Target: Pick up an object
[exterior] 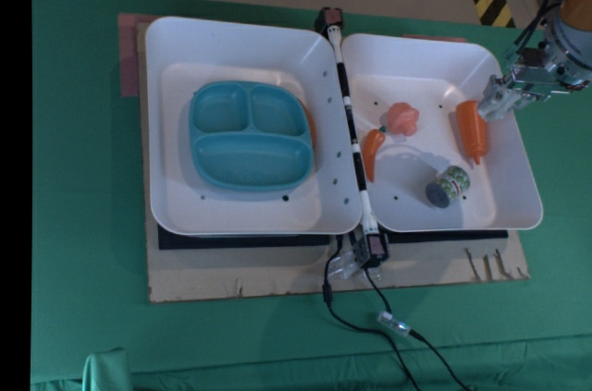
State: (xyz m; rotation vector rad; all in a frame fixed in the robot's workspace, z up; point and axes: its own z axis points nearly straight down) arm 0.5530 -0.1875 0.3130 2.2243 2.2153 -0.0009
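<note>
The right bin (504, 195) holds an orange carrot-shaped toy (473, 129) near its right wall, a pink round toy (402, 117) in the middle, an orange pepper-shaped toy (372, 152) beside the divider, and a small patterned cylinder (448, 186) lying on its side toward the front. My gripper (497, 98) hangs over the bin's right rim, just above and right of the carrot toy's top end. Nothing shows between its fingers.
The left bin (176, 195) carries a teal divided plate (250, 136). A black-and-white bar (350, 116) runs between the bins, with a cable (370, 306) trailing off the front. Green cloth surrounds the bench.
</note>
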